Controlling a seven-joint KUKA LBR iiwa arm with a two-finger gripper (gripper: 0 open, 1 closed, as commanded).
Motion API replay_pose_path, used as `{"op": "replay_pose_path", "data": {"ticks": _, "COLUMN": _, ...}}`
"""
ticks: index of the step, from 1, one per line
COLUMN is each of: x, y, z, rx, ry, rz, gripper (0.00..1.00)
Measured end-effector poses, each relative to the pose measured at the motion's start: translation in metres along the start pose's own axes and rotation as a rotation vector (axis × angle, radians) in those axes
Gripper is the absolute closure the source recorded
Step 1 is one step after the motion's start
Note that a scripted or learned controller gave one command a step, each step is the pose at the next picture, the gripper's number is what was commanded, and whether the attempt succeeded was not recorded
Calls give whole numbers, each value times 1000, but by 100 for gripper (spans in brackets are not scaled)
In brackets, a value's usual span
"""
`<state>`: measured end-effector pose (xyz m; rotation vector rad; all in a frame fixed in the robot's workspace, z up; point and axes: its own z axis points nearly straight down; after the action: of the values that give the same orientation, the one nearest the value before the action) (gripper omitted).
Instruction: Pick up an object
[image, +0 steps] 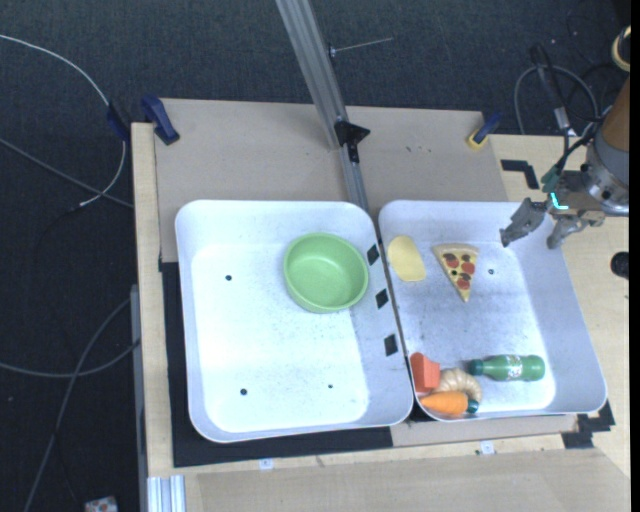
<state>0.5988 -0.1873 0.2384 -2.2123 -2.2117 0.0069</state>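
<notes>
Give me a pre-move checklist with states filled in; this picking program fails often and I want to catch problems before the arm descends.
1. Gripper carries nothing: ok, fingers spread, nothing between them.
2. Gripper above right bin: ok, at its upper right edge.
3. Pizza slice lies apart from yellow piece: ok.
4. Green bottle has free sides: ok.
5. Carrot free: not ok, crowded in corner.

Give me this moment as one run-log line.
gripper: open, above right bin upper right corner, holding nothing | nearest: pizza slice | left bin: green bowl
</notes>
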Motion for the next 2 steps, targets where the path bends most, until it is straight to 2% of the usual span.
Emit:
{"op": "replay_pose_path", "data": {"ticks": 1, "x": 0, "y": 1, "z": -4, "rx": -7, "ry": -1, "rz": -1, "gripper": 0}}
{"op": "replay_pose_path", "data": {"ticks": 2, "x": 3, "y": -1, "z": 59, "rx": 0, "ry": -1, "rz": 0, "gripper": 0}}
